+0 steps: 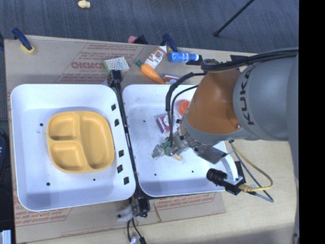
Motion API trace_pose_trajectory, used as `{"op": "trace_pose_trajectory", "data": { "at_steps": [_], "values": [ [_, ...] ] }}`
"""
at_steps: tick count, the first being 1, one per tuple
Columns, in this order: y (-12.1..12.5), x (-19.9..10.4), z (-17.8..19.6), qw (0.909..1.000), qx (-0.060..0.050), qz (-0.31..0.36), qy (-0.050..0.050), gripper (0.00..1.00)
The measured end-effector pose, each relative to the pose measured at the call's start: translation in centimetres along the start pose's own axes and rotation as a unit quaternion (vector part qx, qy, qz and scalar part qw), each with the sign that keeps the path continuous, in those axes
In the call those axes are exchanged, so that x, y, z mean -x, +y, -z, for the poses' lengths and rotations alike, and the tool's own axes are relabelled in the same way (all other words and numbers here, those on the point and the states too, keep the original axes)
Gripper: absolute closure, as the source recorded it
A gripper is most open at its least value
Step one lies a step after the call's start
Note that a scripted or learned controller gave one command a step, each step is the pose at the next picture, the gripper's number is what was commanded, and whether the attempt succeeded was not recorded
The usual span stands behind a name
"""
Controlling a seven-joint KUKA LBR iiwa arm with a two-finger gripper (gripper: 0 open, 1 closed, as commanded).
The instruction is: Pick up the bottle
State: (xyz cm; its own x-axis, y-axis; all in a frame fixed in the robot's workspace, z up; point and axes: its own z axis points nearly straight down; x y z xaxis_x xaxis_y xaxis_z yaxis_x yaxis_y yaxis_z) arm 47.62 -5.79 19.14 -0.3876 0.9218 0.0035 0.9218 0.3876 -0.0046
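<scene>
My gripper (pixel 166 149) hangs low over the middle of the right bin (pixel 147 182), under the orange band and grey wrist of the arm. Something small and greenish shows at its tip, too blurred to name. A small white bottle with an orange label (pixel 156 57) lies on the bench behind the right bin, outside it. Beside that one lies a blue bottle (pixel 181 57). Both are well away from the gripper. The arm hides much of the right bin's right half.
A yellow divided plate (pixel 80 140) lies in the left bin (pixel 25 187). In the right bin lie a purple packet (pixel 163 123) and a red-orange item (pixel 183 106) partly under the arm. An orange carrot-like toy (pixel 151 73) rests behind the bin. Black cables trail at the right.
</scene>
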Motion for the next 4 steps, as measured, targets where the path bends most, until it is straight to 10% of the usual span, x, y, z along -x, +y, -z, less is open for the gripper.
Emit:
{"op": "trace_pose_trajectory", "data": {
  "at_steps": [1, 2, 4],
  "values": [
    [2.4, -5.6, 1.2, 0.9998, 0.002, -0.02, -0.001, 1.0],
    [1.7, -3.9, 3.6, 0.9965, 0.002, 0.083, -0.002, 1.0],
    [5.4, -12.9, 3.5, 0.9684, 0.001, 0.249, -0.002, 1.0]
  ]
}}
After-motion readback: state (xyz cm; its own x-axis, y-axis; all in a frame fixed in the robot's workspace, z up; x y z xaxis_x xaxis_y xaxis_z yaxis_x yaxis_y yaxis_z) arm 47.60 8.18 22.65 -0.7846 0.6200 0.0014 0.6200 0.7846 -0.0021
